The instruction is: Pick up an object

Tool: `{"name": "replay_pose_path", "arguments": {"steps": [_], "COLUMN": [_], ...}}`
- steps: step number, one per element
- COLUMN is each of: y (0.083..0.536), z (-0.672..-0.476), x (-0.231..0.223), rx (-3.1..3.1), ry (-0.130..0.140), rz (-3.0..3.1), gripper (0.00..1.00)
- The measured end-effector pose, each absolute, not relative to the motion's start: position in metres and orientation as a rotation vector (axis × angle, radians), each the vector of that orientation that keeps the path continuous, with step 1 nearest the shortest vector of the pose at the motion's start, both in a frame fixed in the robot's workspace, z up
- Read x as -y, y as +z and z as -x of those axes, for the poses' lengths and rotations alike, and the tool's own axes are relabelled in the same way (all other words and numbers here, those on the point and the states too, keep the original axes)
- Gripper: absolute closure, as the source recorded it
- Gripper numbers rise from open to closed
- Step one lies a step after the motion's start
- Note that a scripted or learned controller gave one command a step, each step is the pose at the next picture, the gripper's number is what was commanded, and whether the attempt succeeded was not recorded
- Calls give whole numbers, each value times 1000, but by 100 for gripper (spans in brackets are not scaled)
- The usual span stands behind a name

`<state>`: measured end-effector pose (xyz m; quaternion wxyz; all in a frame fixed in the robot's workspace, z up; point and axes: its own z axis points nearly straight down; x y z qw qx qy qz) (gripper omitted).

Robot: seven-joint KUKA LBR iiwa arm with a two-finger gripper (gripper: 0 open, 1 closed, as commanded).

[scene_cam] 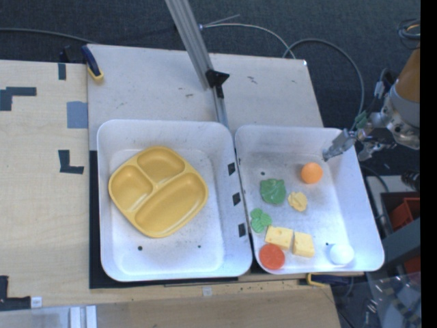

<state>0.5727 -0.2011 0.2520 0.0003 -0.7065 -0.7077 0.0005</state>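
Two white bins are sitting side by side in the camera view, and the right bin [355, 183] is serving as the landmark for everything else. Inside it, an orange ball [311, 173] is lying toward the far right part of the floor, with a green piece [273, 191] and a small yellow piece [298, 201] just nearer the camera from it. Along the near wall of that bin, two yellow blocks [290, 240] are sitting together, a red disc [272, 256] is resting to their left, a white ball [339, 253] is sitting in the near right corner, and a second green bit [259, 220] is lying close to the bin's left wall. To the left of the right bin, the other bin is carrying a yellow tray [158, 191] with three compartments. The gripper [339, 145] is hanging over the right bin's far right rim, reaching in from the right and holding nothing; whether its claw is released or clenched I cannot tell at this size. The ball is looking like the nearest candidate: it is lying just to the left of the gripper and a little toward the camera, apart from its neighbours. Being round, it is offering no long axis to line up with, so the coming move is probably turning on a short shift leftward and down.
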Motion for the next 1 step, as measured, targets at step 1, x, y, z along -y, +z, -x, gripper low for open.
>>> {"name": "replay_pose_path", "arguments": {"steps": [1], "y": [96], "z": [-596], "x": [209], "rx": [2218], "ry": [9], "rz": [2215], "gripper": [0]}}
